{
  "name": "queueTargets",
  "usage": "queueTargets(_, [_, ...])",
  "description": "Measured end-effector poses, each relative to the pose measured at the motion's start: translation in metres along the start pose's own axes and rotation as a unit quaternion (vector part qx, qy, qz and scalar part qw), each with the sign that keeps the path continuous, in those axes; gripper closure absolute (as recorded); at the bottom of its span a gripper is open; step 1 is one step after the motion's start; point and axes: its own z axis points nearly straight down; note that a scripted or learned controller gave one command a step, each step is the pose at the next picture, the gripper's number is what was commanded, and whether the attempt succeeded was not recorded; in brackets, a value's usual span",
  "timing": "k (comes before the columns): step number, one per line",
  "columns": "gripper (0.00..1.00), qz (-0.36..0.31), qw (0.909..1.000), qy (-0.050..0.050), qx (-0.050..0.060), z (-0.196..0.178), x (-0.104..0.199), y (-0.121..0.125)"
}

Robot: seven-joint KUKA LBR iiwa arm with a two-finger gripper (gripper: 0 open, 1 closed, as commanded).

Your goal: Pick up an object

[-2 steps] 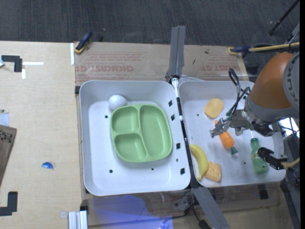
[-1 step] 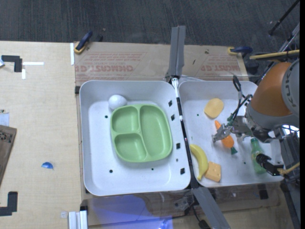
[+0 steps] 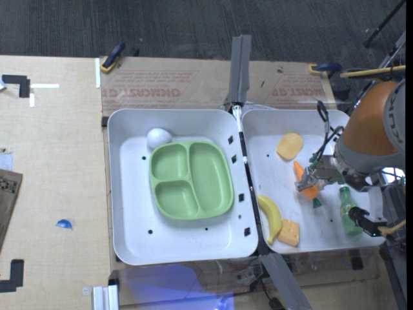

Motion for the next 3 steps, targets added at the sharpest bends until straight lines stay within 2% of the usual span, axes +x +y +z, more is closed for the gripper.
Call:
queueTargets(1, [1.00,0.097,0.9953,0.000,-0.002,0.007,-0.015,0.017])
queueTargets(2, [1.00,0.134,0.9910,0.000,-0.001,-0.008,-0.004,-0.017])
queueTargets(3, [1.00,0.167,0.9860,-0.001,-0.001,-0.126,0.050,0.010])
